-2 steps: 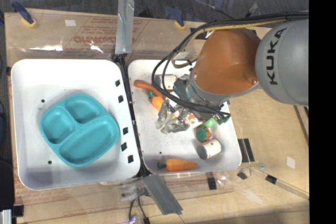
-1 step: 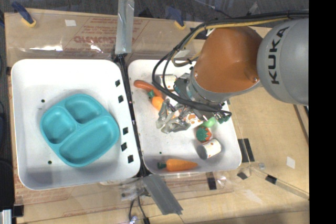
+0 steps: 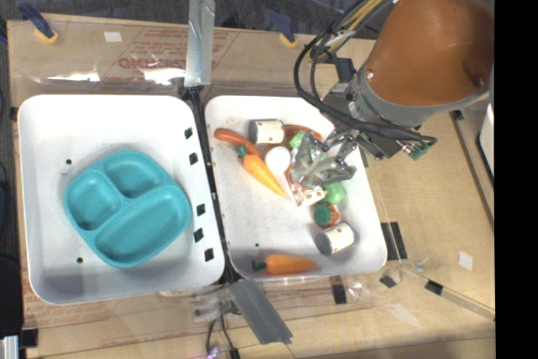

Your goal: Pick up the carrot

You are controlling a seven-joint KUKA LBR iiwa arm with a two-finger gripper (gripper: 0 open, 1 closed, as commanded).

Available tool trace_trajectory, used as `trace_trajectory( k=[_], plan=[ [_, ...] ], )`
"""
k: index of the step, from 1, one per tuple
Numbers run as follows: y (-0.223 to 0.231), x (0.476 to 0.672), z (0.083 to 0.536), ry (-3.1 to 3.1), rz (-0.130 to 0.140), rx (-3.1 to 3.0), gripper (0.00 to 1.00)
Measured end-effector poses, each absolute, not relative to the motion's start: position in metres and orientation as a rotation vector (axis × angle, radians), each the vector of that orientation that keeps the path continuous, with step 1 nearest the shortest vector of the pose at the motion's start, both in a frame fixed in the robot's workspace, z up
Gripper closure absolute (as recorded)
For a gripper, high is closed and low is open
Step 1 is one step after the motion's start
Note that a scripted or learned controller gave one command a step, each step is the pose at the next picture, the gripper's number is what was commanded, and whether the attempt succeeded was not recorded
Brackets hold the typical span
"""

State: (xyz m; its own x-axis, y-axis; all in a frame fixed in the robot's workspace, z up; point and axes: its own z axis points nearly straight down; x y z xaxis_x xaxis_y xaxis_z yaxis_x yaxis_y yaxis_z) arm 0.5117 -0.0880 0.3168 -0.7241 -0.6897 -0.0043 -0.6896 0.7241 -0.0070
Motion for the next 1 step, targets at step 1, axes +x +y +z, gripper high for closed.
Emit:
trace_trajectory(
  k=[1],
  plan=[
    [-0.1259,0.5799,0.3814,2.933,-0.007,-1.108,1.0]
  ],
)
